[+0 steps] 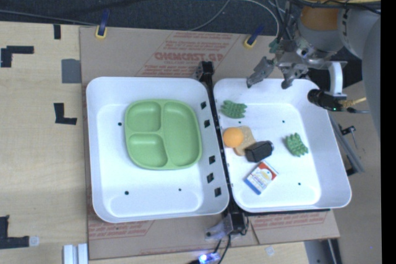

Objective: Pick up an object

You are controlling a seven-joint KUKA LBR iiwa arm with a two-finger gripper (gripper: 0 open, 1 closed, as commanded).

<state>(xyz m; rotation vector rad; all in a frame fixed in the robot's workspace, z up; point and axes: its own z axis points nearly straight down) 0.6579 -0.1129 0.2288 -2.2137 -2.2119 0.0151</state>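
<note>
The gripper (272,75) hangs wide open and empty over the right bin's (322,188) far rim. Inside lie two green toys (233,109) (296,144), an orange ball (232,136), a black block (259,150) and a small card (260,178), its print unreadable. Left bin (105,151): green tray (163,134).

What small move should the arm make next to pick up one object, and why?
Probably lower the gripper toward the green leafy piece in the right bin. The gripper hangs open above that bin's far rim and holds nothing, and this piece lies closest to it, apart from the orange ball and the black block, so the fingers have room around it.
</note>
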